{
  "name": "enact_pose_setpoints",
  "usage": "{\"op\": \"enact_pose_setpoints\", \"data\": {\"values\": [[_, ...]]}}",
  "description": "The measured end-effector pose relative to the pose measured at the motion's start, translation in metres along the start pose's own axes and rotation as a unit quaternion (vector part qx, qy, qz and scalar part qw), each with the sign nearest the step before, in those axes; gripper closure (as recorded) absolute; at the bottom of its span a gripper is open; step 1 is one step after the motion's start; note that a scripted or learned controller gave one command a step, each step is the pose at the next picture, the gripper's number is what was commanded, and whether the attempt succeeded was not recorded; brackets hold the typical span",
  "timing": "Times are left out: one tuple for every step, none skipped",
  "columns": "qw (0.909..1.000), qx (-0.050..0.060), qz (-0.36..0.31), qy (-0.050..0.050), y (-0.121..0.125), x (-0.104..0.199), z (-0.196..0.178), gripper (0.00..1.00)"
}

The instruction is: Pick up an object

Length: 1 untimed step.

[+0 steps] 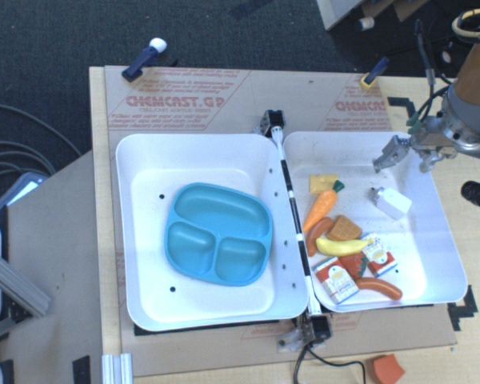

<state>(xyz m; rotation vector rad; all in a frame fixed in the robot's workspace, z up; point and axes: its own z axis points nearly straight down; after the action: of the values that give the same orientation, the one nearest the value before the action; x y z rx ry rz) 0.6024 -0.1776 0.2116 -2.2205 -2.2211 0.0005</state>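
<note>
My gripper (406, 158) hovers over the back right part of the right bin (440, 238), its grey fingers (386, 157) spread open with nothing between them. Just below it a small white block (393, 203) lies on the bin floor. Toy food is heaped in the bin's front left: a carrot (322, 207), a yellow cheese piece (321, 184), a banana (344, 246), a brown toast slice (345, 229), a red sausage (378, 289) and two red-and-white cartons (337, 282).
The left bin (136, 214) holds a blue divided plate (218, 234). A black clamp rail (289, 206) runs between the bins. A blue-and-white tool (144, 60) lies at the bench's back left, and an orange piece (385, 368) sits near the front edge.
</note>
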Motion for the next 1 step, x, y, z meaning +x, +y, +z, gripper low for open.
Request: {"op": "enact_pose_setpoints", "data": {"values": [[1.0,-0.001,-0.001,0.0,0.0567,0.0257,0.127,0.0]]}}
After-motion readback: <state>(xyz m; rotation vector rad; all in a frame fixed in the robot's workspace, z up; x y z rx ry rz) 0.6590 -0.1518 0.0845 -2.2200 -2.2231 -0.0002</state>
